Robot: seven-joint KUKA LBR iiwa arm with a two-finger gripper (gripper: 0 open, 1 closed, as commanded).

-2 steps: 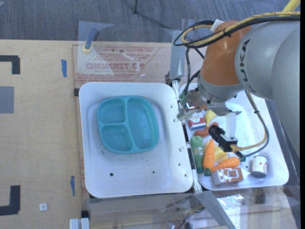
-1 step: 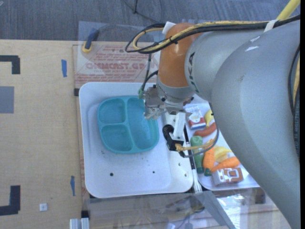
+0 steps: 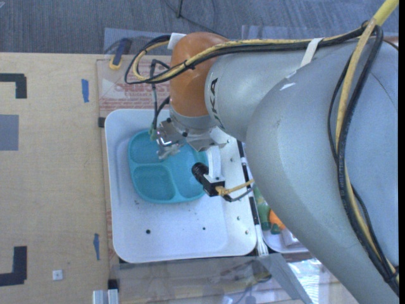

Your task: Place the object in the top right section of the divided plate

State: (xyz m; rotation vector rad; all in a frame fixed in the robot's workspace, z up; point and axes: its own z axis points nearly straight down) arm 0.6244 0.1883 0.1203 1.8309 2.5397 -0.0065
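I see the end effector (image 3: 166, 145) low over the upper part of the blue divided plate (image 3: 161, 181) in the white bin (image 3: 183, 239), can't tell its opening or load

Grey floor (image 3: 63, 11), seemingly carpeted.

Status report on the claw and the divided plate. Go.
Claw low over the blue divided plate, at its upper edge. Grip state unreadable; no object seen in it. Plate sits in the left white bin. Arm covers the plate's right side.
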